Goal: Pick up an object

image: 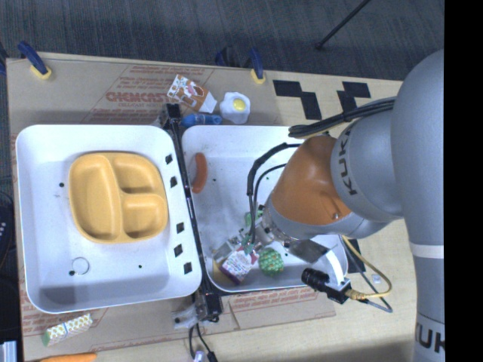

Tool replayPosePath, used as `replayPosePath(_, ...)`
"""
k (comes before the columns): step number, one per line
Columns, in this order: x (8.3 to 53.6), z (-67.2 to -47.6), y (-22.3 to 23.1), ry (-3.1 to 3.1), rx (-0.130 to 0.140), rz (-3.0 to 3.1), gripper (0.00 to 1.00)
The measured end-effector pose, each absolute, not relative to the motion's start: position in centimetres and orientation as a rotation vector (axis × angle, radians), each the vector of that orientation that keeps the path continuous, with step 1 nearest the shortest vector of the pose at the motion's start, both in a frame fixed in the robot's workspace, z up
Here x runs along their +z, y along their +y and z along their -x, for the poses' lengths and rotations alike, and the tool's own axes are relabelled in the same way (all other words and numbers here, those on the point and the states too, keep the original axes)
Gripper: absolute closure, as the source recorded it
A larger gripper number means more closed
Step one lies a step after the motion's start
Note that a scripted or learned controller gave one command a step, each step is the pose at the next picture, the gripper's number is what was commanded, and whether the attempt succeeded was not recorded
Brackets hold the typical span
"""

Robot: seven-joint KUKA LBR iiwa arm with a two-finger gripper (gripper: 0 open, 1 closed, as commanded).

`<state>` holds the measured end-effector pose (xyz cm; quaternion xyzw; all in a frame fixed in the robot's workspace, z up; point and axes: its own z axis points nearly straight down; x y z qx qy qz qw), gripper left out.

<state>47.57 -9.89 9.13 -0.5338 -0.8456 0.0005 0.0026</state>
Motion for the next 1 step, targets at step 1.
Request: replayPosePath(1,9.13,-47.57,-9.89,-2.652,0.001,1.674,0.00)
